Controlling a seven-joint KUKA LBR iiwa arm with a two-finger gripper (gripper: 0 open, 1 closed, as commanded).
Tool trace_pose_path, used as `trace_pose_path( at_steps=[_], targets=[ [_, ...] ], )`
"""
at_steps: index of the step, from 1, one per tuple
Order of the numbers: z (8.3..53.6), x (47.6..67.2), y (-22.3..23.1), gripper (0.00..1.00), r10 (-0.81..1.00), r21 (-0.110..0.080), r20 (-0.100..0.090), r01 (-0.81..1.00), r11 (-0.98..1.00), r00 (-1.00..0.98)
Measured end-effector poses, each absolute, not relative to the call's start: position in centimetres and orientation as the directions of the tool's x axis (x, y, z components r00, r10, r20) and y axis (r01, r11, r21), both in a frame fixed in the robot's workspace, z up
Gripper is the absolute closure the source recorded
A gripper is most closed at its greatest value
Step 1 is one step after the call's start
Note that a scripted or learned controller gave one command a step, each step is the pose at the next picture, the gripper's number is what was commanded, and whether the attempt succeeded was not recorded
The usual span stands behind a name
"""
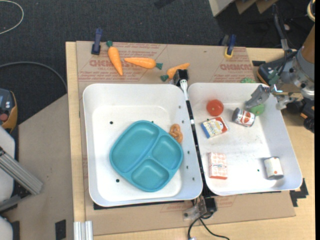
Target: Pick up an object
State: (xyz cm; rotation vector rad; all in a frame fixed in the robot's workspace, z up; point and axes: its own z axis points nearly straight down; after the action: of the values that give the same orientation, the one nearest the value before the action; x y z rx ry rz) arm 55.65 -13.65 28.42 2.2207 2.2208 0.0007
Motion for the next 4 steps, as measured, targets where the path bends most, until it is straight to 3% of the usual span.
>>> trace_pose_path(
  at_steps=[1, 2, 3, 4],
  targets=[
    [36.7, 48.8, -12.6, 0.0, 1.0, 0.009, -0.001, 1.0, 0.0, 0.0],
    [51.6, 48.0, -7.7, 0.0, 1.0, 0.021, -0.001, 1.0, 0.005, -0.005],
    [35.7, 47.8, 0.7, 0.0, 1.0, -0.017, 0.002, 1.0, 0.008, -0.008],
    [37.5, 48.0, 0.2, 1.0, 1.0, 0.004, 0.0, 1.0, 0.0, 0.0]
  ],
)
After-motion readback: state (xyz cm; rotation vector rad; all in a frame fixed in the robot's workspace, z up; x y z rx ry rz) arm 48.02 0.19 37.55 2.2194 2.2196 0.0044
